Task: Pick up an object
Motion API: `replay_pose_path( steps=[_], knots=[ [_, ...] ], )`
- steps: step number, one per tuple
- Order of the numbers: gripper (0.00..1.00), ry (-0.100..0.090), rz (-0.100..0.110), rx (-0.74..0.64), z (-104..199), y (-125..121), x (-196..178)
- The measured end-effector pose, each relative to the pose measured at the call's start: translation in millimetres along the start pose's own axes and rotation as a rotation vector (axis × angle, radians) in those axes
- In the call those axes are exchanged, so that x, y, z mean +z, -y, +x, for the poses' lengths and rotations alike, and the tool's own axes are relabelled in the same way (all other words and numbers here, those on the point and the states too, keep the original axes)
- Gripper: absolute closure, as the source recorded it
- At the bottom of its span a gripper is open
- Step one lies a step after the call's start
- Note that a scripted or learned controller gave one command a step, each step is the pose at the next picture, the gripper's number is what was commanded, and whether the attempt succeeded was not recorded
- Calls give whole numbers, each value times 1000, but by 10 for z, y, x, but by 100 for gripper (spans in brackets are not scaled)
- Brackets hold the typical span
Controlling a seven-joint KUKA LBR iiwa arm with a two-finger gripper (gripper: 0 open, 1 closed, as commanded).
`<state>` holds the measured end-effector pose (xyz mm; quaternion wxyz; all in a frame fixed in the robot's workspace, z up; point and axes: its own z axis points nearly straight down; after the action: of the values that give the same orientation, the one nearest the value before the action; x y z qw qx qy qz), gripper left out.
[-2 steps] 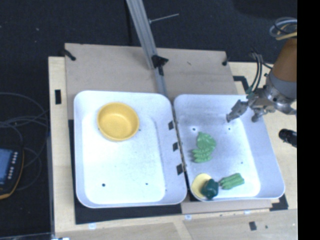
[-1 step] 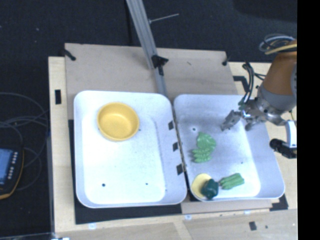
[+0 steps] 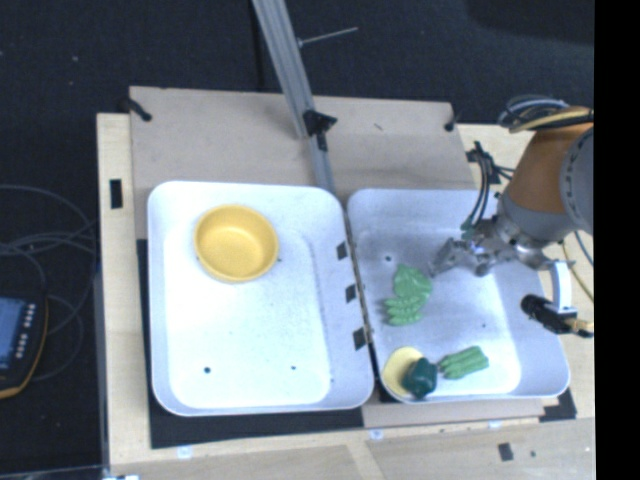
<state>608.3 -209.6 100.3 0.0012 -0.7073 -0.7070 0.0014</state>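
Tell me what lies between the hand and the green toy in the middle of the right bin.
Camera view: only bare white bin floor separates the hand from the green toy; they are apart.

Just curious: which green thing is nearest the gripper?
The green toy mid-bin, just left of the gripper; the other green pieces lie by the front edge.

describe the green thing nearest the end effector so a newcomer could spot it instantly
Start at the right bin. Near its centre, just left of the end effector, lies a light green leafy toy. Unlike the green piece near the front rim by the small yellow cup, it lies alone on bare white.
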Motion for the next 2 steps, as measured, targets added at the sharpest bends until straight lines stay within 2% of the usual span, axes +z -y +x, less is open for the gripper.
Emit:
replay_pose_path(
  steps=[1,2],
  knots=[
    [100,0,-6,0,-4,-16,-136],
    [100,1,-9,0,-110,-24,-668]
  ],
)
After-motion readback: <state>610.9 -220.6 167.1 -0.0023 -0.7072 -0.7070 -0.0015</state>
